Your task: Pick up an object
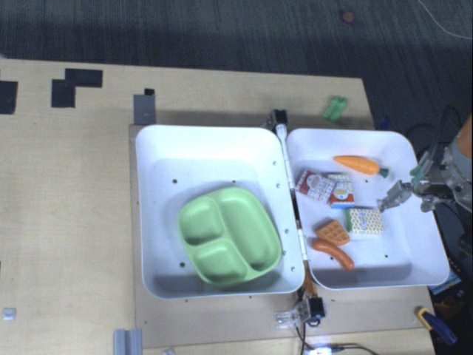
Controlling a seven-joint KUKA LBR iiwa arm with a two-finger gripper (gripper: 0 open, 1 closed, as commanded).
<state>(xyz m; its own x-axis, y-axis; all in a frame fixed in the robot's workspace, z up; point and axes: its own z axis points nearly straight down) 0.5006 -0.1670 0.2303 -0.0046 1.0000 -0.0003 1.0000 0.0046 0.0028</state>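
The pale wooden worktop [66,220] carries two shallow white bins set side by side, touching along their inner rims. The left bin [159,161] holds a light green divided plate [230,234] with three compartments, lying slightly turned near the bin's front. The right bin [414,265] holds the small items: a red and white snack packet [325,186] near the middle, an orange toy carrot [358,165] with a green tip toward the back, a small printed box [364,221] with a blue edge, a waffle-shaped toy [332,233] and a reddish toy sausage [334,252] just in front of it. The arm's jaws [405,191] hang over the right side of this bin, spread apart with nothing between them, near the printed box. A small green object [335,108] lies on the worktop behind the right bin.
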